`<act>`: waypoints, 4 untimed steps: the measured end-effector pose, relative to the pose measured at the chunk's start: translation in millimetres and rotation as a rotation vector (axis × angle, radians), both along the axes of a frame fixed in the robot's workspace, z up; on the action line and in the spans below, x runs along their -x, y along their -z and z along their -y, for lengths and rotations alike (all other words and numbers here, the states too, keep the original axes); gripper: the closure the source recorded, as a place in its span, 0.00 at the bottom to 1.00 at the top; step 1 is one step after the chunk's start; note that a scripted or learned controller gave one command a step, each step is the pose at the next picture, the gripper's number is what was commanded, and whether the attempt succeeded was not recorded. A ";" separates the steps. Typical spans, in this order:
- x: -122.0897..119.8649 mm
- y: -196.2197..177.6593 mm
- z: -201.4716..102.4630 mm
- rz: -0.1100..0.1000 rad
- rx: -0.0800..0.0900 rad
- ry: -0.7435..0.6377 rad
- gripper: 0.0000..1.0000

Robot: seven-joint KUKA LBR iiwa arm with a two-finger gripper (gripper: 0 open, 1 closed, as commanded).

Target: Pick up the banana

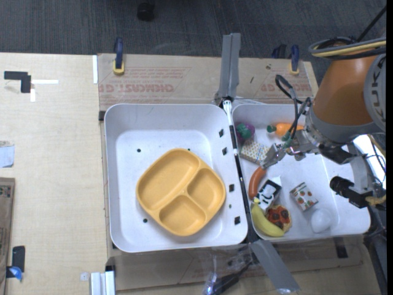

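Lying in right bin (344, 229), banana (265, 223), cardboard behind reading "CHEMCAT" (156, 86)

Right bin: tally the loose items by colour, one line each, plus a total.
Yellow: 1, the banana
Orange or red: 3, a carrot, a hot dog, a pizza slice
Purple and green: 1, grapes
Black and white: 1, a carton
White: 1, a cup
Patterned: 2, a box, a checked pack
Total: 9

Banana (265, 224) partly hidden under a small packet (277, 216).
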State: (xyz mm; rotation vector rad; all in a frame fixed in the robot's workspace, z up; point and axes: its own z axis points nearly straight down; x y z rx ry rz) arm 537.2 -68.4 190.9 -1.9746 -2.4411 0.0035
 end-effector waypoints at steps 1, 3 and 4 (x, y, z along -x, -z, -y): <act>59.6 -0.2 -9.2 0.001 -0.001 -0.331 0.00; 46.3 -44.5 -35.6 0.002 0.000 -0.292 0.00; 59.2 0.1 -74.0 0.001 -0.002 -0.611 0.00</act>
